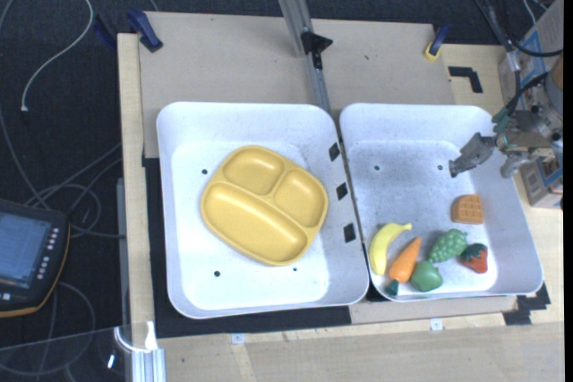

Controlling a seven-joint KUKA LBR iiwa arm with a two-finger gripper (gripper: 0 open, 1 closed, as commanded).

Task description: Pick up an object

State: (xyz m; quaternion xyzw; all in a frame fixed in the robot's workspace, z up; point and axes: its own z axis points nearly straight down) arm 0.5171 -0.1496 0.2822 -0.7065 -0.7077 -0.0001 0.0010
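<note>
In the left bin (179, 282) lies a yellow divided plate (264, 204), smooth moulded plastic with three shallow compartments and rounded corners, its glossy sides offering little to pinch. The right bin (394, 125) holds the toy food, bunched along its near edge: a curved yellow banana (387, 243), an orange carrot (405, 258) tapering against it, a green pepper-like piece (427, 277), knobbly green grapes (448, 243), and a red strawberry (475, 258). A tan waffle (466, 209), flat and grid-textured, sits apart just above them.

The gripper (469, 158) hangs over the right bin's far right part, above the waffle and holding nothing; at this angle it is too small and dark to tell how it is set.

The waffle looks the best target, since it stands alone: come straight down over it and close across its short sides. The clustered pieces touch, so a descent there would likely nudge neighbours and spoil the grasp.
</note>
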